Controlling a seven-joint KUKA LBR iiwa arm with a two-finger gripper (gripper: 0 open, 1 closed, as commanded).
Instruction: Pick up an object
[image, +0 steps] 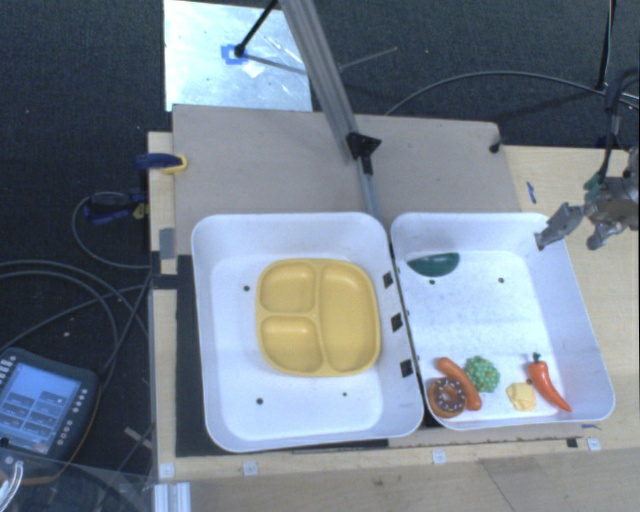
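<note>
Toys: red sausage (459, 382), green broccoli (482, 373), orange pepper (546, 385) — right bin's (575, 300) 6 o'clock edge.
Claw: gripper (578, 228) at 3 o'clock — fingers spread, holding nothing.

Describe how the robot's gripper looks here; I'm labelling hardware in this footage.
The gripper at the right edge is grey metal, with two slim, pale grey fingers pointing down-left from a darker, blocky body. Black cables run above it. Detail is blurred; no markings are legible.

5 small toy foods (492, 383) lie along the right bin's (575, 300) near edge.
</note>
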